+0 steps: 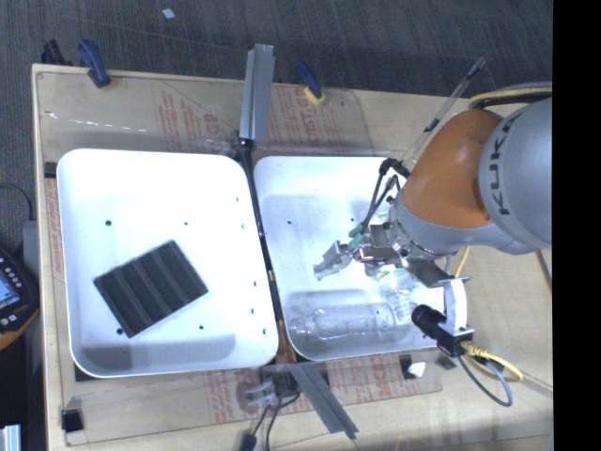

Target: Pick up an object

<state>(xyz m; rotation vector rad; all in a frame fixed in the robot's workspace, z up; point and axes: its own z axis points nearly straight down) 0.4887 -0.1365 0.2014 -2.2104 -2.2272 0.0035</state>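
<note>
Over right bin [282, 195], gripper [331, 261] hovering at 11 o'clock of clear plastic bottle [343, 323] lying along near wall, finger state unreadable, nothing visibly held, likely lining up for a grab.

Bench [141, 111] bears two bins — left [84, 172], right [282, 181].

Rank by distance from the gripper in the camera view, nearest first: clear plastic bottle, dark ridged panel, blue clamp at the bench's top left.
Measured from the gripper, over the right bin:
1. Clear plastic bottle, lying along the right bin's near edge, just below the gripper.
2. Dark ridged panel, flat in the left bin.
3. Blue clamp, at the bench's far left corner.
</note>
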